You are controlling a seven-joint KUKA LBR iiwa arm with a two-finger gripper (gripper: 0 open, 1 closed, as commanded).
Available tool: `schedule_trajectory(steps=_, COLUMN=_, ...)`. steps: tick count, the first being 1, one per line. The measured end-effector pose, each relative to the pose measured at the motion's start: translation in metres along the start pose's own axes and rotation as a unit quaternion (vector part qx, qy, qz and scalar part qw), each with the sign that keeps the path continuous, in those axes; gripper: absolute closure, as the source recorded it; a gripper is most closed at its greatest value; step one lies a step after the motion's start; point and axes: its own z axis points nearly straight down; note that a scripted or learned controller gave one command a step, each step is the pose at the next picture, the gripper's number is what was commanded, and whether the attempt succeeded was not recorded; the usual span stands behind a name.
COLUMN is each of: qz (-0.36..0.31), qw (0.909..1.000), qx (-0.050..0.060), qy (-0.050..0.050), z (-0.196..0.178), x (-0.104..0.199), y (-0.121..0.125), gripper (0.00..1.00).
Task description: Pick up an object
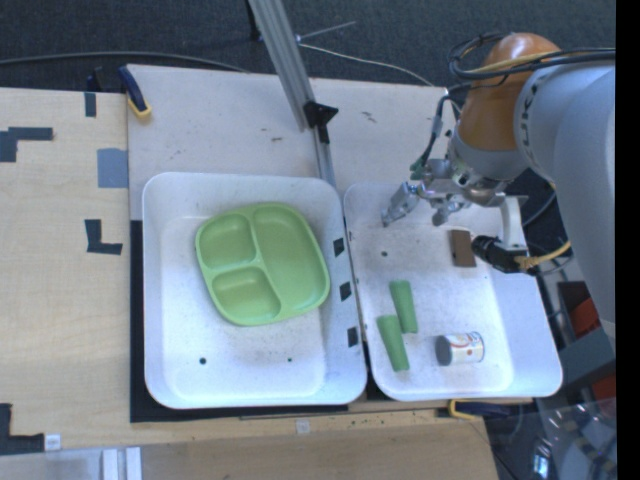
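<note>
Can (459, 348), green sticks (403, 306) share right bin (530, 368); plate (262, 263) fills left bin (170, 358).

No text, brand, number or sign can be read anywhere. The small can (460, 348) in the right bin (530, 353) wears a white label with a red patch, too blurred to make out. The dark tape pieces (98, 236) on the worktop (60, 298) are plain angular shapes, not letters.
</note>
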Motion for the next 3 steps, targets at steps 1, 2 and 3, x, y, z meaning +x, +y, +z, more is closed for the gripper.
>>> schedule_trajectory(steps=1, qz=0.000, qw=1.0000, qx=0.000, qy=0.000, z=0.062, x=0.008, y=-0.003, gripper=0.00)
schedule_trajectory(steps=2, qz=-0.001, qw=1.0000, qx=-0.003, qy=0.001, z=0.048, x=0.009, y=-0.001, gripper=1.00)
schedule_trajectory(steps=3, qz=0.000, qw=1.0000, qx=-0.007, qy=0.000, z=-0.016, x=0.007, y=-0.001, gripper=1.00)
